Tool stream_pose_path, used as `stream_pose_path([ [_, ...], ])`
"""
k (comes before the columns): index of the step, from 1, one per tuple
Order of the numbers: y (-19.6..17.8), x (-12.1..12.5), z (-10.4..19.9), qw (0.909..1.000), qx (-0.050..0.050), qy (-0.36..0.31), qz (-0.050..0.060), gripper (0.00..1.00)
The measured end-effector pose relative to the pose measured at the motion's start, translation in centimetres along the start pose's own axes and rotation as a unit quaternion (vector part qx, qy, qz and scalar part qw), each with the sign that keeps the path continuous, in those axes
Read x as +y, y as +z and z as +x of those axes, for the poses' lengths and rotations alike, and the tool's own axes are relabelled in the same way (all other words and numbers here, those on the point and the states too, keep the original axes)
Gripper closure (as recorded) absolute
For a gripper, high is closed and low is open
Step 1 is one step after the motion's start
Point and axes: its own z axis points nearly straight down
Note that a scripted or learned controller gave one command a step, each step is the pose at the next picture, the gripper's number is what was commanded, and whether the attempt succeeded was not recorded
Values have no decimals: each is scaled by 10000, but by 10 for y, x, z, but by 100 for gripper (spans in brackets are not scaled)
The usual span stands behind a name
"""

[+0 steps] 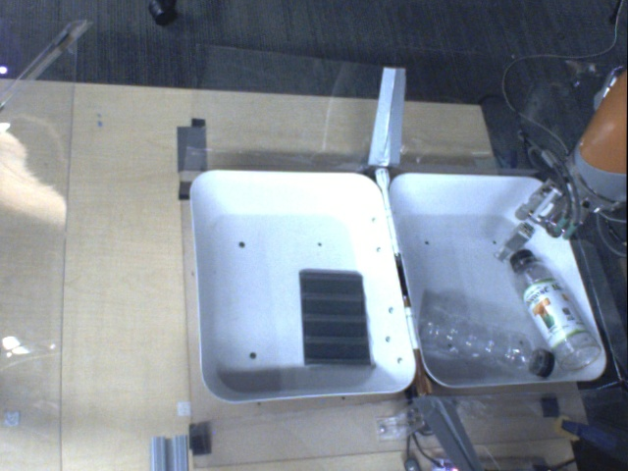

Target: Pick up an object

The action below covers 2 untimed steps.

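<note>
A clear plastic bottle (551, 310) with a green and orange label and a black cap lies along the right side of the right bin (442, 214). A second clear, ribbed bottle (476, 341) with a dark cap lies across that bin's front. A black ribbed rectangular block (335, 316) lies flat in the left bin (245, 214), toward its front right. My gripper (522, 234) hangs over the right bin's far right part, just above and behind the labelled bottle's cap. Nothing is seen in its grasp.
The grey arm with its orange band (603, 135) comes in over the right bin's far right corner. A metal bar (387, 116) stands behind the seam between the bins. Cables (535, 96) lie on the bench behind the right bin.
</note>
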Motion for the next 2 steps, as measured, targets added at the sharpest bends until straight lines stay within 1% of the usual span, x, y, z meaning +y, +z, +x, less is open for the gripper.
stream_pose_path([
  [1, 23, -6, 8, 9973, -9, -738, -5, 0],
  [2, -12, -8, 10, 9892, -11, -1466, -5, 0],
])
